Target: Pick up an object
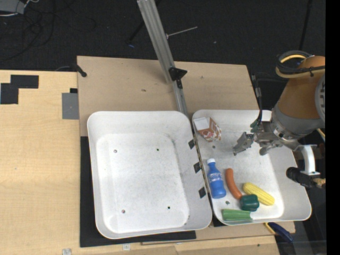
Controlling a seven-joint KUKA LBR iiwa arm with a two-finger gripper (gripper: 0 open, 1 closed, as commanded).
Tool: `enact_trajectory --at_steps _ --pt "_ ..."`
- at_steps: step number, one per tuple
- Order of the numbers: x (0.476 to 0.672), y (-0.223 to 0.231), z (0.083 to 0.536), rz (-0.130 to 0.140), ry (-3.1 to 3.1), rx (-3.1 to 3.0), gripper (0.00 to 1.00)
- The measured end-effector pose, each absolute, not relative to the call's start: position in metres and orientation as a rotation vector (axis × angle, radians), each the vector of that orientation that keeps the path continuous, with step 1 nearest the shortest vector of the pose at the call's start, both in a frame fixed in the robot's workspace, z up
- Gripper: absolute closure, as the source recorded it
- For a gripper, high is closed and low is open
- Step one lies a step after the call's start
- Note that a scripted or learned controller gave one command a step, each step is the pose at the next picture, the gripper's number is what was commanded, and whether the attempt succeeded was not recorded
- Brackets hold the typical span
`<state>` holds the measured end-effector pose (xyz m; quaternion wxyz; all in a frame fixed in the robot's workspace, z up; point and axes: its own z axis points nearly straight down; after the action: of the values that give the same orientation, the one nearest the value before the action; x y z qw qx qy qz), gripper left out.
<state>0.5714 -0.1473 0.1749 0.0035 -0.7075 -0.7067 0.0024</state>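
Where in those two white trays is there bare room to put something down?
The left tray is bare between its rims. The right tray is crowded at its near end: blue bottle, sausage, corn. The small carton takes its far corner.

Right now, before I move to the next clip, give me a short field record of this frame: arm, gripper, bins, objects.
arm: reaches in from the right, over the right bin
gripper: above bare bin floor, fingers spread, nothing between them
left bin: white, shallow
carton: right bin, far left corner
blue bottle: by the divider
orange sausage: right of the bottle
corn: near right
dark green piece: touching the corn
green pod: at the near rim
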Motion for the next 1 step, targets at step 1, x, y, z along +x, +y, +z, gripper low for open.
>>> enact_trajectory --at_steps 1 --pt "0.5619 -0.1429 0.1147 0.007 -2.214 -2.216 0.0"
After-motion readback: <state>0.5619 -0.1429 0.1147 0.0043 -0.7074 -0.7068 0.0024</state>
